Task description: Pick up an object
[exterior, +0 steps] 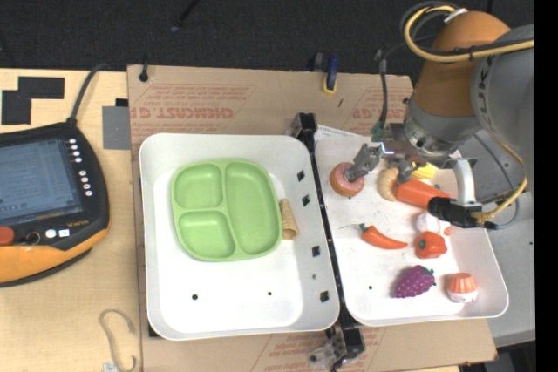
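While the grey arm with its orange band reaches in from the right, its two-finger gripper [373, 159] hangs low over the far left part of the right-hand shallow white bin [349, 292]; whether the jaws stand open or shut I cannot tell, since the wrist and its cables crowd that spot, and nothing is plainly seen between them. Just beside the gripper, on the bin floor, lies a round pinkish-brown toy like a doughnut [346, 180]; it looks the likeliest target, though that is a judgement only; a pale rounded piece [387, 182] and an orange carrot-shaped toy [418, 192] lie a little to its right, partly under the wrist. Nearer lie a small red-orange chilli pepper [382, 237], a red tomato-like toy [430, 245], a purple bunch of grapes [414, 281] and a pink-and-white piece [460, 285], all resting on the bin. The left-hand white bin [166, 292] holds a green three-compartment plastic tray [225, 209] with a tan cork-like piece [289, 219] touching its right edge. As far as can be judged, the pick is not yet done; approach looks complete, while grasp and lift remain.
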`<state>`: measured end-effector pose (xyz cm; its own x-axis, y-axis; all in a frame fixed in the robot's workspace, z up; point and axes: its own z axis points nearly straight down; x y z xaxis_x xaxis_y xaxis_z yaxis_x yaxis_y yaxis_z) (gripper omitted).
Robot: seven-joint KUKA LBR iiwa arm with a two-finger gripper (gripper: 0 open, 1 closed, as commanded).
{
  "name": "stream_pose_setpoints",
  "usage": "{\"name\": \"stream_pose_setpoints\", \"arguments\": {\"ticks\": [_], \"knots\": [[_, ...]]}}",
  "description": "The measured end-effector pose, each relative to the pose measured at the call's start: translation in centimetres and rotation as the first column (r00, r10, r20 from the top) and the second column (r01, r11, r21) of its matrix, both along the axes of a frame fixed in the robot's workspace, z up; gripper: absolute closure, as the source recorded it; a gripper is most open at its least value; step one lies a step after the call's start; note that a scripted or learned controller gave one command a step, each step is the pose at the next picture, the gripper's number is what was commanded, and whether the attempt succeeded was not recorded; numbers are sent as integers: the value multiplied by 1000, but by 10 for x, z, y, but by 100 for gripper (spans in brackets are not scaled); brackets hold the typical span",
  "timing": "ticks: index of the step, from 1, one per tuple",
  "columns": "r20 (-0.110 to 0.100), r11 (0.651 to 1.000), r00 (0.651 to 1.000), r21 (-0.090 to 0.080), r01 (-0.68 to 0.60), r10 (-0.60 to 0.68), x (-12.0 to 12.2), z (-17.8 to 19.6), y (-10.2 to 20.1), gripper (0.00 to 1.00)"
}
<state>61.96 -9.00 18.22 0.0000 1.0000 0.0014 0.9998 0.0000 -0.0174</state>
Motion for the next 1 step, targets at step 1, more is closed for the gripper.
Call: {"name": "stream_pose_setpoints", "arguments": {"ticks": [1], "knots": [[13, 1000, 1000, -1, -2, 2, 3, 8, 0, 0]]}}
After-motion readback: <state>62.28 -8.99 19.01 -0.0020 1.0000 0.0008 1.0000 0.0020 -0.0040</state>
